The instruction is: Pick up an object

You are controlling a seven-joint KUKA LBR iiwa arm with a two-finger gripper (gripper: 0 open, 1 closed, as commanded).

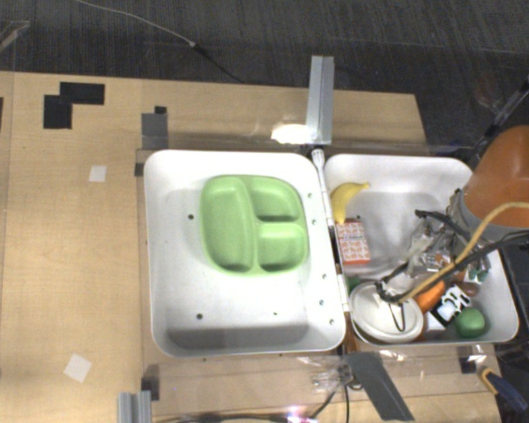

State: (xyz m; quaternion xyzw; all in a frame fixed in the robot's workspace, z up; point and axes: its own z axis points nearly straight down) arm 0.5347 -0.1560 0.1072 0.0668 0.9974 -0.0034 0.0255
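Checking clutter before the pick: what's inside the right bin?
In the right bin: banana, a small printed pack, white bowl, carrot, green ball. The arm and its cables cover the bin's right side; what lies under them can't be seen.

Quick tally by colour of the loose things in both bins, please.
Green: 2, tray and ball
Yellow: 1, banana
White: 1, bowl
Orange: 1, carrot-like piece
Red-and-white: 1, packet
Black-and-white: 1, small block
Total: 7 that I can tell apart.
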